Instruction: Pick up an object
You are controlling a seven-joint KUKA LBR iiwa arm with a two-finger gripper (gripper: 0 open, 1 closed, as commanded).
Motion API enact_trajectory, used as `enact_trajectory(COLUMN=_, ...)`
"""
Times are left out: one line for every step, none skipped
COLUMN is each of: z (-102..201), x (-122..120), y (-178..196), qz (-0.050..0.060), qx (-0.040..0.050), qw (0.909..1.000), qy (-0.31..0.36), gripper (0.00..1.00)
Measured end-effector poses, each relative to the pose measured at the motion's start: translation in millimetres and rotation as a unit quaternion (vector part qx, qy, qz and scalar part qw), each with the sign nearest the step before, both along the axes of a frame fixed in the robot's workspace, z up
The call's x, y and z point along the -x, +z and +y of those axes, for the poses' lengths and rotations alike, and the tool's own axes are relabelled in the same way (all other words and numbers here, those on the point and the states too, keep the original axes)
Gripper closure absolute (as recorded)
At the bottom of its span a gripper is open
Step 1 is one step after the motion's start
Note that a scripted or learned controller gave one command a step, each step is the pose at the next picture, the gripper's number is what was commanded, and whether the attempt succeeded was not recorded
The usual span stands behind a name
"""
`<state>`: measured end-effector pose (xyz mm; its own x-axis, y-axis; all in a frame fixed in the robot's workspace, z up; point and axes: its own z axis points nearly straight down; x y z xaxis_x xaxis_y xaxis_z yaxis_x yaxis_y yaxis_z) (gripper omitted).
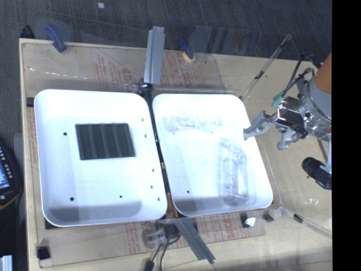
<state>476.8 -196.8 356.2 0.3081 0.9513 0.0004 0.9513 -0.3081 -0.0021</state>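
text: none legible | bench [237,61]: faint red print beneath the clear sheet, too blurred to read | left bin [51,151]: no marks | right bin [180,168]: no marks

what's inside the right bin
The right bin holds a clear bottle lying near its right wall and a clear crinkled wrapper toward the back. Both are see-through and faint, so whether anything lies under them is unclear.

You're seeing strong overhead light that blows out both white bins [96,208], washing away surface detail. Soft shadows pool along their near walls, while the floor beyond the tabletop [293,241] stays dim and grainy.
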Motion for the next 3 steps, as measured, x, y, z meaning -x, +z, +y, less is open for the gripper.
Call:
enact_trajectory(z=-6, x=-9, y=-98, qz=0.001, qx=0.0001, qw=0.9972, qy=0.075, gripper=0.0)
enact_trajectory(z=-5, x=-2, y=-77, qz=-0.001, qx=0.0008, qw=0.9971, qy=0.076, gripper=0.0)
enact_trajectory(z=-6, x=-1, y=-60, qz=-0.001, qx=0.0013, qw=0.9922, qy=0.124, gripper=0.0)
